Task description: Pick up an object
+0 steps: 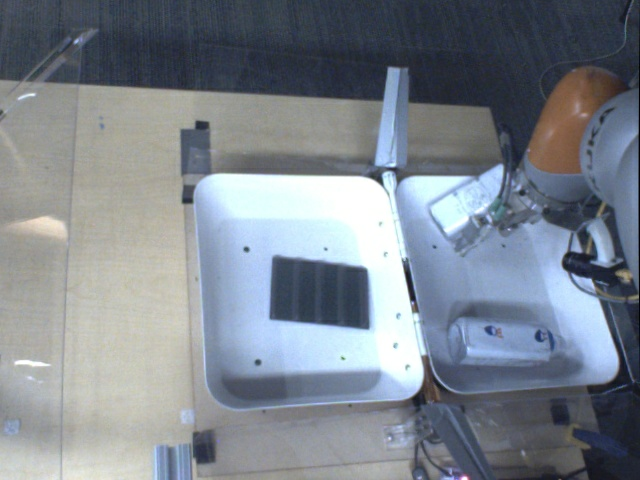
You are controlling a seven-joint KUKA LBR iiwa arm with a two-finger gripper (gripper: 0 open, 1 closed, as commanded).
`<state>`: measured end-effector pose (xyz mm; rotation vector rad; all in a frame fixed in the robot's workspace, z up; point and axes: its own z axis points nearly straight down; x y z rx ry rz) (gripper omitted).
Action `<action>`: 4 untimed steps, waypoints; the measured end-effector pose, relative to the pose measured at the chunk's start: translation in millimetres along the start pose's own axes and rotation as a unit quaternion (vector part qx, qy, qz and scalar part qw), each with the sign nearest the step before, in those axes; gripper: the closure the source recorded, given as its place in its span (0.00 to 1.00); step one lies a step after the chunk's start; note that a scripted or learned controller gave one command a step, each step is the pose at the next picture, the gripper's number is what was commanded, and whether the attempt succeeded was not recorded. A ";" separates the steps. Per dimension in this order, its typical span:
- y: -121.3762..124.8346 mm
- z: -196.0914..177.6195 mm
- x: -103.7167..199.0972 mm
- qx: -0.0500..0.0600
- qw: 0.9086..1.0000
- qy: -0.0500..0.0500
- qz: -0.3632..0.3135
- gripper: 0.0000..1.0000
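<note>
The white tube (500, 339) lies on its side in the right-hand bin (600, 363), toward the bin's near wall, with a blue-and-red label on its upper face and what looks like a cap at its left end. I'd take it for a light, plastic thing, rounded and probably rather smooth, so it could roll or squirt sideways when pinched. The safest hold, I'd say, is across the middle of its body, the jaws closing over its short width, not along its length, and clear of the tapering ends.

A second candidate sits toward the far wall of that same bin: a small white packet (458, 209), tilted, looking flat and light, perhaps a wrapped box or pouch. The gripper (490, 218) is right against it, at the packet's right edge, coming off the arm (575, 133) with the orange band. Whether the jaws are open, shut, or pinching the packet I cannot tell; the metal parts there blur into the packet and the white of the bin.

In the left-hand bin (215, 268), beside the tube's bin and touching it along the shared rim, lies a dark ribbed rectangle (320, 292); I can't say if it's a loose mat or part of the floor.

The arm itself is cut off beyond the tube's bin. The packet's printing is too small to read, and the tube's far side is hidden by its own curve. The wooden surface (110, 298) under the bins has a glare patch on the side beyond the left-hand bin.
</note>
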<state>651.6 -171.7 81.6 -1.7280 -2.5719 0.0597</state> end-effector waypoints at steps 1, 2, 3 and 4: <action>5.7 -4.0 -11.0 -0.014 0.988 -0.009 -0.155 0.00; 9.5 -5.9 13.8 -0.020 0.987 -0.017 -0.157 0.00; 10.1 -19.3 11.7 -0.023 0.987 -0.020 -0.156 1.00; 24.7 -124.5 46.8 -0.032 0.998 -0.011 -0.057 1.00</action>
